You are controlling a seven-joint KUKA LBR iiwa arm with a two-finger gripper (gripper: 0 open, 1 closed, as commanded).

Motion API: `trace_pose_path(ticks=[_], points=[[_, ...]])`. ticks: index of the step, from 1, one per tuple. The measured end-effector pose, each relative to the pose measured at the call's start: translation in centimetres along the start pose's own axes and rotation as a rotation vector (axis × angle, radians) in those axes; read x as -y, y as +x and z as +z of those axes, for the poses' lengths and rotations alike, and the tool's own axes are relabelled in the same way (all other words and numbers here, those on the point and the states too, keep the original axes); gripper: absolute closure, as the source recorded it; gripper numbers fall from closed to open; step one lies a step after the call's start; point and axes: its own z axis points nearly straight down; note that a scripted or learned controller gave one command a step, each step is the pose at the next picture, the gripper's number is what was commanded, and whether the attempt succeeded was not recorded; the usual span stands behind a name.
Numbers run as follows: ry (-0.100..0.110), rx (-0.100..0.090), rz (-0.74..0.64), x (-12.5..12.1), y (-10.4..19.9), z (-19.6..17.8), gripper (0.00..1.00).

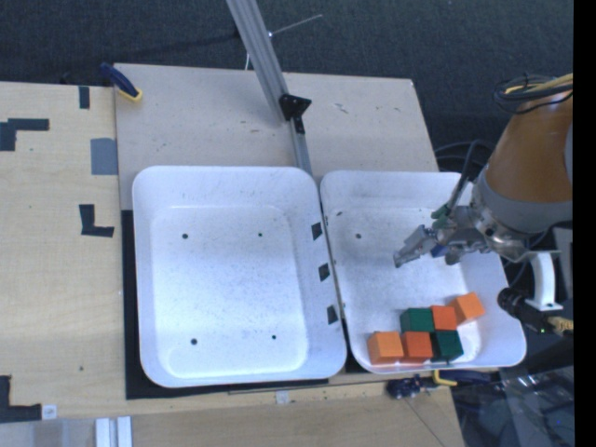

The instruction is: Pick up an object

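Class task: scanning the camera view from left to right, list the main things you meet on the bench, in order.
Blue-and-yellow clamp at the board's corner → left shallow white bin → right shallow white bin → grey two-finger gripper → orange block leaning on the right bin's far-right wall.

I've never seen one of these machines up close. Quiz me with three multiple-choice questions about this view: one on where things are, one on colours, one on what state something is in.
1. Where do the small coloured blocks lie?
A. left bin
B. right white bin, near corner
C. on the wooden bench

2. What colours are the blocks?
A. orange and dark green
B. blue and yellow
C. all red

3. What is the end effector doing?
A. resting in the left bin
B. lifting a block
C. poised over the right bin, apart from the blocks

Answers: 1 B, they cluster by that bin's near rim. 2 A, only those two colours show. 3 C, nothing sits at its tip.
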Motion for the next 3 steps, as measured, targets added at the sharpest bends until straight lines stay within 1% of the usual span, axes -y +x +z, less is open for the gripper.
trace_pose_path(ticks=[1,2,3], points=[[0.002,-0.001,-0.001,-0.3,0.6,6.3,0.00],[0.003,-0.001,-0.001,0.6,1.0,12.4,0.00],[-0.002,-0.001,-0.002,0.4,1.0,11.1,1.00]])
